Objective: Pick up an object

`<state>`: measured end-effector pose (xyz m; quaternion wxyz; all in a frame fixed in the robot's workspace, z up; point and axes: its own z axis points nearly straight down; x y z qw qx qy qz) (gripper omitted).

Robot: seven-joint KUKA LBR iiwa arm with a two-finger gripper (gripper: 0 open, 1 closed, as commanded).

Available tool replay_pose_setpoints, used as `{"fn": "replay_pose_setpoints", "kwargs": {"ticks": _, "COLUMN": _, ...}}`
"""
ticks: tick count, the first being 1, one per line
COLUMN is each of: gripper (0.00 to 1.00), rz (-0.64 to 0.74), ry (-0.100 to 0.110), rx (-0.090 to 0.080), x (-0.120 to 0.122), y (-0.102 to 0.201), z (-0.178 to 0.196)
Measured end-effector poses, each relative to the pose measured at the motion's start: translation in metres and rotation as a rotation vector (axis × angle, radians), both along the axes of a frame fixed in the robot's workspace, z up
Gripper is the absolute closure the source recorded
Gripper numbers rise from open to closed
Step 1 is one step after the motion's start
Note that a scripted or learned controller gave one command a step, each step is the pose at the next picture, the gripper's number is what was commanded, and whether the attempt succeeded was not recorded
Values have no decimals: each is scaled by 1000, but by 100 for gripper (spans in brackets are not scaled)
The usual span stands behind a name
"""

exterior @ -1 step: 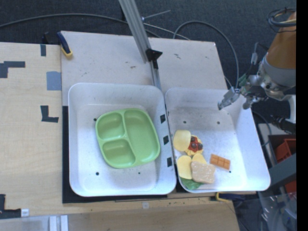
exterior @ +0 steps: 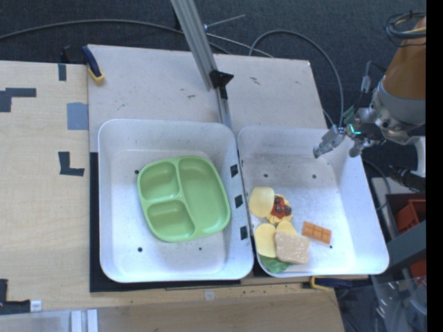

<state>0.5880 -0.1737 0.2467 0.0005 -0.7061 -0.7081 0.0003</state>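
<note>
In the right bin (exterior: 346, 185), a cluster of toy food lies near the front left: a pale yellow round piece (exterior: 261, 201), a red and brown piece (exterior: 280, 207), another yellow piece (exterior: 266, 238), a tan bread slice (exterior: 292, 247) and a green leaf (exterior: 275, 264) under them. An orange cracker (exterior: 316, 232) lies a little to their right. My gripper (exterior: 338, 142) hangs over the bin's back right corner, well away from the food, with nothing seen between its fingers.
A green divided plate (exterior: 183, 198) lies in the left bin (exterior: 111, 185). A slanted metal pole (exterior: 197, 37) rises behind the bins. Cables run across the bench at the back. A blue and yellow clamp (exterior: 93, 63) sits at the back left.
</note>
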Motion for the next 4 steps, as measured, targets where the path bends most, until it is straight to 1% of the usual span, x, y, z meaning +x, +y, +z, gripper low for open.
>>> {"fn": "replay_pose_setpoints", "kwargs": {"ticks": 1, "gripper": 0, "rz": -1, "ry": 7, "rx": 0, "x": -6, "y": 0, "z": -63}}
{"fn": "replay_pose_setpoints", "kwargs": {"ticks": 2, "gripper": 0, "rz": -1, "ry": 5, "rx": -1, "x": -8, "y": -3, "z": -108}}
{"fn": "replay_pose_setpoints", "kwargs": {"ticks": 3, "gripper": 0, "rz": -1, "ry": -1, "rx": -3, "x": -8, "y": -2, "z": -159}}
{"fn": "replay_pose_setpoints", "kwargs": {"ticks": 4, "gripper": 100, "rz": 0, "ry": -1, "rx": -1, "x": -8, "y": -2, "z": -148}}
